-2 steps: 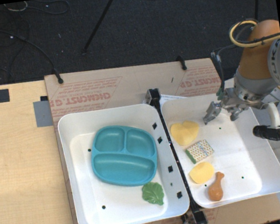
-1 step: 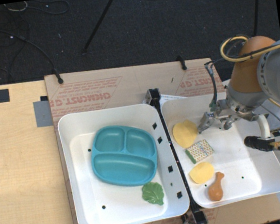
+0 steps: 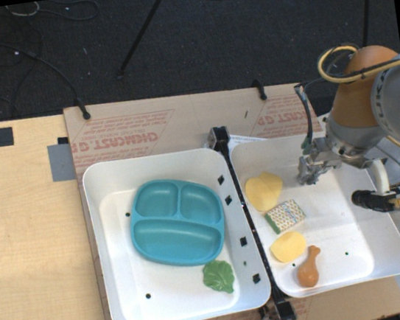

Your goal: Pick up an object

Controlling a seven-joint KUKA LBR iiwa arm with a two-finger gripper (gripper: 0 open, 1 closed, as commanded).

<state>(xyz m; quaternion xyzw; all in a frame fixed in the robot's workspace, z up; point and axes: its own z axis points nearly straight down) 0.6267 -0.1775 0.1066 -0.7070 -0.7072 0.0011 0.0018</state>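
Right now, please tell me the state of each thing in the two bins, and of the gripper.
Teal divided plate: flat in left bin, nothing on it.
Green leafy piece: beside the plate.
Two yellow pieces: lying in right bin.
Patterned square: lying between them.
Drumstick: lying near front wall.
Gripper: over right bin, holding nothing visible.

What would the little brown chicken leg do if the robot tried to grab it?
The chicken leg looks like smooth toy plastic, so it is probably light and stiff, and might slip from a pinch. Its fat end and thin end suggest it could swivel or roll if nudged. It lies close to a yellow piece, which a push might bump.
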